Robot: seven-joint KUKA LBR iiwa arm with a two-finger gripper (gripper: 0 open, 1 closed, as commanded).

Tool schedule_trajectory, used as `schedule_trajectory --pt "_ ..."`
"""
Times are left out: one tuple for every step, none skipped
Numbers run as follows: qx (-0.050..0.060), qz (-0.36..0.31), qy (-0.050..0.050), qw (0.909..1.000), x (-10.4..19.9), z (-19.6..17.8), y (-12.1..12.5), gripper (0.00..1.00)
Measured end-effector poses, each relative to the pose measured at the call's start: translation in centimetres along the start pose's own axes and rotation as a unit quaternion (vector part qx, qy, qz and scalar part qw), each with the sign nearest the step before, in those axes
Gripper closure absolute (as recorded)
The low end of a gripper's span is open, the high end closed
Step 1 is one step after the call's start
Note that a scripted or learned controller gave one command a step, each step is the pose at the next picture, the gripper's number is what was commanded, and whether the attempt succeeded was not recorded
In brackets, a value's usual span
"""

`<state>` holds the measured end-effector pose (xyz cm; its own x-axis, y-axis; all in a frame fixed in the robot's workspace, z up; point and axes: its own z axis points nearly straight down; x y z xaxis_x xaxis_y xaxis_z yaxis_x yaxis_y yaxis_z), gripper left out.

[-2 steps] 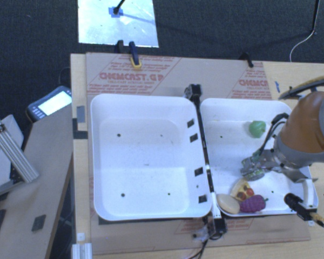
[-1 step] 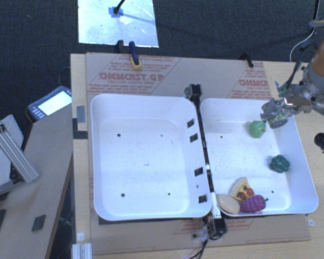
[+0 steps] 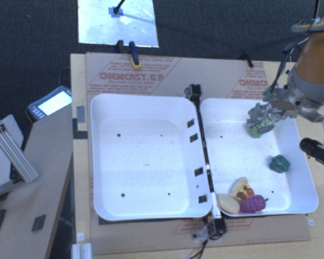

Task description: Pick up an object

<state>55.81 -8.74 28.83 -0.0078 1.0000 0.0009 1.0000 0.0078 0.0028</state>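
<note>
My gripper point(image 3: 260, 121) hangs over the far part of the right bin point(image 3: 299, 144). It is shut on a small light green object point(image 3: 263, 127) that shows between and just under its grey fingers. Loose in the same bin lie a dark green toy pepper point(image 3: 279, 163) at the right, and along the near edge a pizza slice toy point(image 3: 241, 188), purple grapes point(image 3: 252, 203) and a beige rounded piece point(image 3: 227, 203).
The left bin point(image 3: 105, 144) sits beside the right one, with a black divider strip point(image 3: 201, 144) between them. A black fitting point(image 3: 316, 150) juts in at the right bin's edge. A metal plate point(image 3: 117, 15) lies beyond the bench.
</note>
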Motion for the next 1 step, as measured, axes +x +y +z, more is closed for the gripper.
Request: schedule_trajectory --pt "0.003 0.001 0.001 1.0000 2.94 1.44 -7.01 1.00"
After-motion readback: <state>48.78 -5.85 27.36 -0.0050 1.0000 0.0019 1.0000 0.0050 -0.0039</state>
